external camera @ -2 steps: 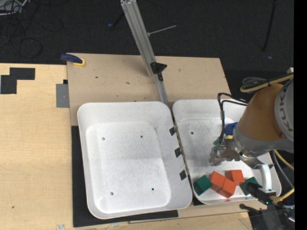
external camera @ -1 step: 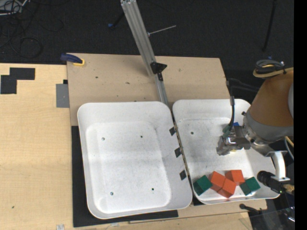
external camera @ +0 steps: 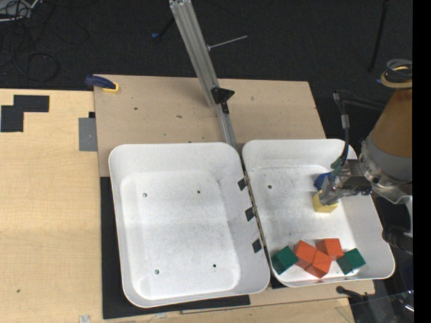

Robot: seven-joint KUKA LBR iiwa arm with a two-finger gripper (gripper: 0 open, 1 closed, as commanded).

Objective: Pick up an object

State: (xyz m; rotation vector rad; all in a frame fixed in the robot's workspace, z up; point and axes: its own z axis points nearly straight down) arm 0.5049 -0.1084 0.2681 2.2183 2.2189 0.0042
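One yellow block [external camera: 326, 204] sits directly under the gripper [external camera: 329, 195], fingertips touching it; whether they clamp it I cannot tell. Below them cluster three orange blocks [external camera: 316, 256] and two green blocks [external camera: 283, 258] in the right bin [external camera: 289, 155].

From my console I see a light wooden bench [external camera: 202, 110] under even overhead light, with a paler wooden surface [external camera: 40, 200] adjoining on the left that carries black patches [external camera: 23, 110] and a grey one [external camera: 87, 133]. Behind it the floor [external camera: 101, 32] is dark, with what may be loose cables [external camera: 23, 9] top left. A slanted aluminium rail [external camera: 199, 52] rises from the bench.
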